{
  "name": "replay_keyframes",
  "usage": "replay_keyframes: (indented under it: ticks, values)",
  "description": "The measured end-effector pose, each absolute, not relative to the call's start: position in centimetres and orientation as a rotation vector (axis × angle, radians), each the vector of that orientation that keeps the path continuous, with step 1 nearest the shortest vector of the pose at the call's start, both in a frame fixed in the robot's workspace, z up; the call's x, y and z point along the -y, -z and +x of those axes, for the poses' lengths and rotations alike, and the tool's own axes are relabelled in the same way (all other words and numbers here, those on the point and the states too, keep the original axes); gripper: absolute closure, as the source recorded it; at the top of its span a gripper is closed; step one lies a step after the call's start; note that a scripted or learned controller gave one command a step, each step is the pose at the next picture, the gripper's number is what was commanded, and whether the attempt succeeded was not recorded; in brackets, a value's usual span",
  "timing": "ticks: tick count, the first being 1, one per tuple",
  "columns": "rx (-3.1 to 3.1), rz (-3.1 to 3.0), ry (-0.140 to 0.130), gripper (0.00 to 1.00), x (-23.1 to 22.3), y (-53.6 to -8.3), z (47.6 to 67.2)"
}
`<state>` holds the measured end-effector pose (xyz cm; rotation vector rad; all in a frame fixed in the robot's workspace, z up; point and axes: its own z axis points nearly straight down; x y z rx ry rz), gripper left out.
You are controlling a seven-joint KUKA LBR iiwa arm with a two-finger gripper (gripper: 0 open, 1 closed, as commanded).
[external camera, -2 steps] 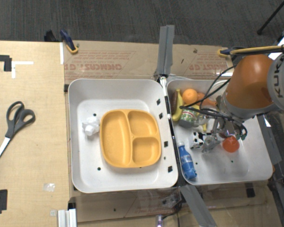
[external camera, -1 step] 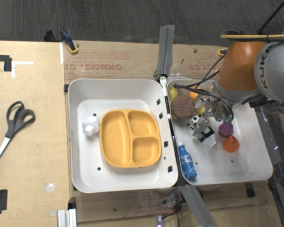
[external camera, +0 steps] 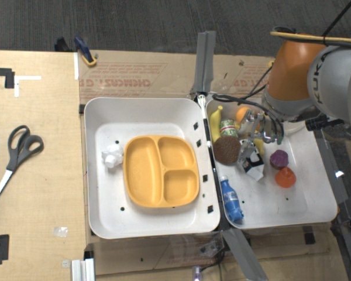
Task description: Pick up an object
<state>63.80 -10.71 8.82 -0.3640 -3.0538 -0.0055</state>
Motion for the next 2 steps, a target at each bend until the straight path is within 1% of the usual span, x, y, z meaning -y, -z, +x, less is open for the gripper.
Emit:
replay_keyframes:
  ticks: [1,2]
  values:
    - [3.137,-0.226,0.0,0.0,13.5,-9.3,57.0]
    - [3.024,-0.632,-0.007,0.0,11.1,-8.9,62.8]
